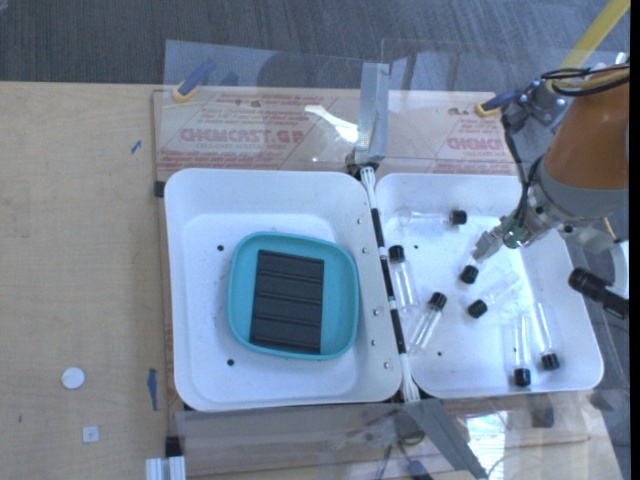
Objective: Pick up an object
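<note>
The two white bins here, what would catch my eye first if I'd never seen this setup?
Probably the teal tray in the left bin, with a dark ribbed block lying on it. Next, the right bin, scattered with small clear vials with black caps, lying at all angles. Above that bin's upper right part hangs the arm's gripper, below its orange band.

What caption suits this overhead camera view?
Robot claw hovers over right bin of clear vials; left bin holds a teal tray.

The arm (590,138) reaches in from the right, orange band above the wrist, angling down and leftward, the gripper (497,241) at its lowest, leftmost end.
</note>
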Controlling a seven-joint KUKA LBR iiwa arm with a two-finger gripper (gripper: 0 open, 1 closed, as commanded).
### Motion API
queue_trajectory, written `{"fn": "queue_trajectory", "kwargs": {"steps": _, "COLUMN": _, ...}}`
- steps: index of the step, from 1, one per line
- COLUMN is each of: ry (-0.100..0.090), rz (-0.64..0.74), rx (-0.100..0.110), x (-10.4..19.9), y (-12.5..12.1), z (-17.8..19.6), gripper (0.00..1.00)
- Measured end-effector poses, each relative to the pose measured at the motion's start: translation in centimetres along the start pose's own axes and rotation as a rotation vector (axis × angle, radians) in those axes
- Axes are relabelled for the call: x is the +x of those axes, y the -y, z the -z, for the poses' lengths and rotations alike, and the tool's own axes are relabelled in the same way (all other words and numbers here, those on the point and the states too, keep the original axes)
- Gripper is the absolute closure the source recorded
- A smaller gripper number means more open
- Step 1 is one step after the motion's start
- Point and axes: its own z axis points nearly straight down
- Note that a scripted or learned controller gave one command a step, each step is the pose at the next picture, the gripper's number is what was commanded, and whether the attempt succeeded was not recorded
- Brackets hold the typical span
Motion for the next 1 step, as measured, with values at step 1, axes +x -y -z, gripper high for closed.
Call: {"fn": "queue_trajectory", "kwargs": {"steps": 1, "ry": 0.000, "rz": 0.000, "rx": 0.000, "x": 0.00, "y": 0.01, "z": -0.02, "gripper": 0.00}}
